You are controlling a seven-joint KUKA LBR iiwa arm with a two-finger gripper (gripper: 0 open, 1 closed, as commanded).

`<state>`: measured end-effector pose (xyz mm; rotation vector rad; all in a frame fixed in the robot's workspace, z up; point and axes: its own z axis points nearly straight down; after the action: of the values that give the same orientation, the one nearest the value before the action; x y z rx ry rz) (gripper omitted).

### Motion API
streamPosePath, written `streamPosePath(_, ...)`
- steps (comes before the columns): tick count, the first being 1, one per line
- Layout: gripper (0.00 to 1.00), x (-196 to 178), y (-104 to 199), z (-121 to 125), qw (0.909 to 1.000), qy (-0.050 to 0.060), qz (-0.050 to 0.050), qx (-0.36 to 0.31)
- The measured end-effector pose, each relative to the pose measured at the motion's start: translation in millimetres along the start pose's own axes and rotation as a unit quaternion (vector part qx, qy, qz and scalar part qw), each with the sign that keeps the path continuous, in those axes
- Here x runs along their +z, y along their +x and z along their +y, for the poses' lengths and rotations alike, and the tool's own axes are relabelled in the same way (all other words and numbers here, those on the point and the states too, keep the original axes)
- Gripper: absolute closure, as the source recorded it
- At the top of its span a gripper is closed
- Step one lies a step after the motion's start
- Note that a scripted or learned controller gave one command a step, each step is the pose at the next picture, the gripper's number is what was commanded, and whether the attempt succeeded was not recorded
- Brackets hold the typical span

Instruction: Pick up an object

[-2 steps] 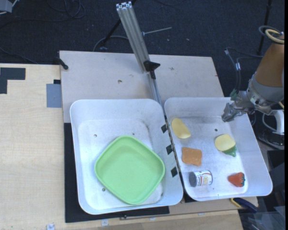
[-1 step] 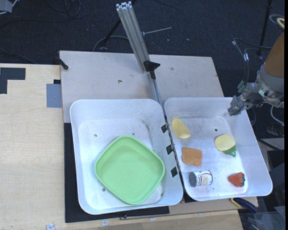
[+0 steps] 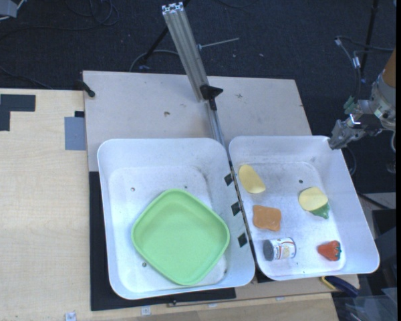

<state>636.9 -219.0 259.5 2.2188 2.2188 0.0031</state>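
No obj is picked yet; candidates all sit in the right bin (image 3: 357,199), below and left of the gripper (image 3: 342,134), which hangs at that bin's far right corner, about over the rim. Nearest is the yellow-green piece (image 3: 313,200), below and a bit left of the gripper; further down, the red piece (image 3: 329,250) near the bin's front right; left of that the small can (image 3: 279,249) lying on its side; above the can the orange block (image 3: 266,217); and furthest left the yellow piece (image 3: 251,179), near the divider w/ the left bin (image 3: 113,179). That bin holds a green plate (image 3: 180,236), well apart from the gripper, prob. not a sensible target: wide and flat. Gripper is too small and dark against the floor, so I cannot tell whether it's spread or pressed together; nothing visible between its tips. Risks, as I judge them: descending from here would clip the rim/corner wall rather than reach an obj, so the arm needs to come in leftward first. The can prob. rolls if pinched off-centre or along its axis. Yellow-green and yellow pieces look rounded, may squirt out of a 2-finger pinch. The red piece lies close to the sloped front wall, so one finger may hit the wall before closing. Orange block looks the flattest-sided, and stands fairly clear of its neighbours, though the can is near it, so a misaimed drop could nudge the can.
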Motion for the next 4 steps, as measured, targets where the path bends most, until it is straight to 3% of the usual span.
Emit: streamPosePath(4,1.0,24.5,219.6,5.2,1.0,0.003,0.001,-0.002)
